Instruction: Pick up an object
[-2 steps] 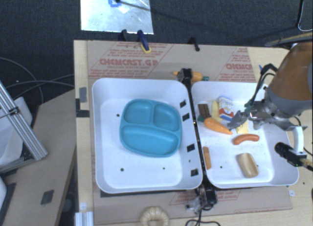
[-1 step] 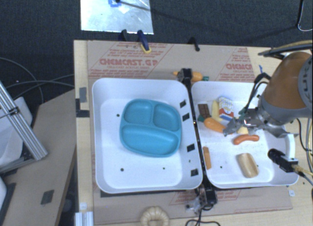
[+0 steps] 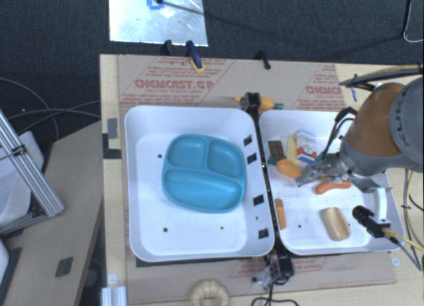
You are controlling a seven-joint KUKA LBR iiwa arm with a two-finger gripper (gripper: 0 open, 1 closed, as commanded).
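gripper (image 3: 310, 177) is low in the right bin (image 3: 311, 242), tips down among the toy food near the orange piece (image 3: 289, 167). can't tell from this angle if it's got anything.

pick candidates, all in right bin:
- orange piece: rounded, smooth plastic look, prob light + stiff, likely slippery. take across the narrow width.
- red-orange curved piece (image 3: 331, 185) just beside the gripper: thin, low profile, hard to get under.
- tan bread-roll shape (image 3: 336, 223) near front: chunky, oblong, matte. best bet imo, grab across short axis.
- small orange stick (image 3: 280, 212) by the divider wall: thin, lying flat, too close to wall.
- white carton w/ print (image 3: 305, 144) + brown block (image 3: 276, 148) at back: boxy, flat faces, easy squeeze but crowded.

left bin (image 3: 142, 165) has a blue divided plate (image 3: 204, 171), hard glossy plastic, too wide for the fingers.
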